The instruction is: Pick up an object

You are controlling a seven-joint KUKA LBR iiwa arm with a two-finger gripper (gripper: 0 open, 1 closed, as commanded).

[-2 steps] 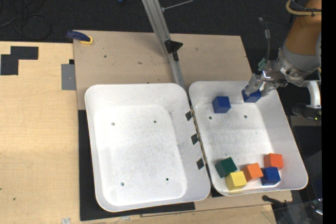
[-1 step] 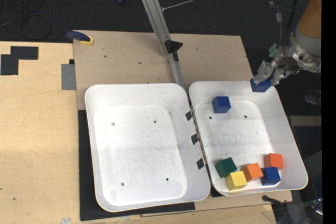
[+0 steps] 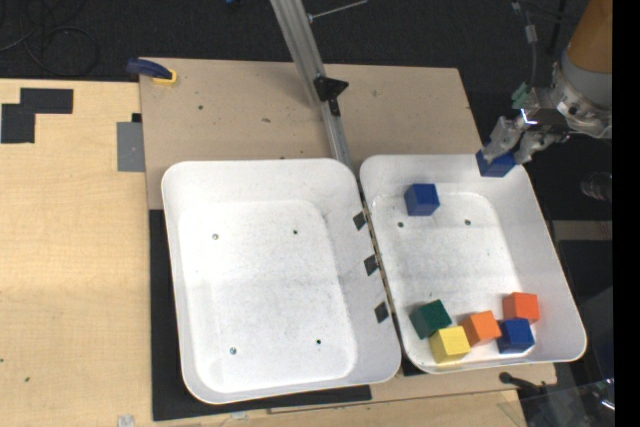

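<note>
Camera view, from above the table (image 3: 250,105), has the grey arm with its orange band reaching in from the right, its gripper (image 3: 520,130) poised over the far right corner of the right-hand shallow white plastic bin (image 3: 560,265). A small blue block (image 3: 497,162) sits right under the fingertips at that corner, on or just above the bin's rim; whether it is truly pinched between the fingers or merely lies below them I cannot tell, nor can I make out how wide the gripper stands. Elsewhere in that bin, a blue cube (image 3: 422,198) rests alone toward the far side, well apart from the cluster at the near edge: a dark green cube (image 3: 431,318), a yellow cube (image 3: 449,343) touching it, an orange cube (image 3: 483,326), a red-orange cube (image 3: 521,306) and another blue cube (image 3: 516,334), all packed close. The left-hand white bin (image 3: 200,215) lies beside it, across the dividing rims. To my eye, doing this step well means confirming the block by the rim is squarely between the fingers before any lift, and rising straight so it does not clip the bin wall; failing that, the lone blue cube looks the easiest target, with free space on every side.
</note>
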